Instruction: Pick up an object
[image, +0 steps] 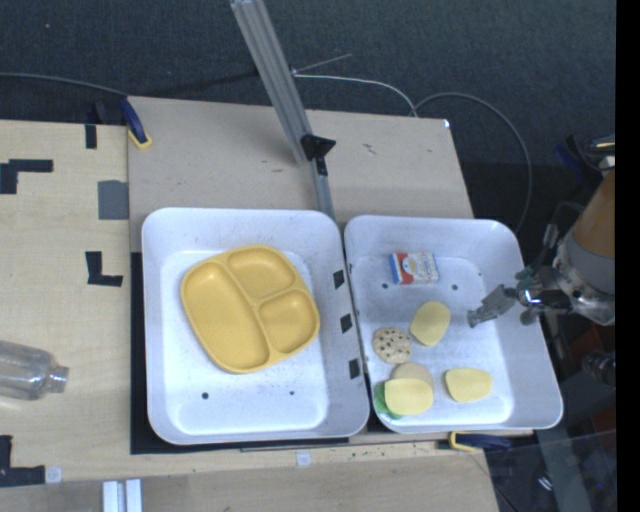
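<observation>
The right bin (500, 240) holds a small red, white and blue carton (413, 267) near its back. In front of it lie a yellow slice (431, 322), a speckled cookie (392, 345) and a second yellow slice (468, 383). A third yellow piece (408, 397) rests on something green at the front left corner. My gripper (487, 308) reaches in over the bin's right rim and hangs just right of the first yellow slice. Nothing is visibly held. The arm's orange band (600, 220) is at the right edge.
The left bin (165, 320) carries a yellow divided plate (250, 305). A clear plastic bottle (28, 370) lies on the bench at far left. A slanted metal rail (280, 85) ends just behind the seam between the bins. Cables run behind the right bin.
</observation>
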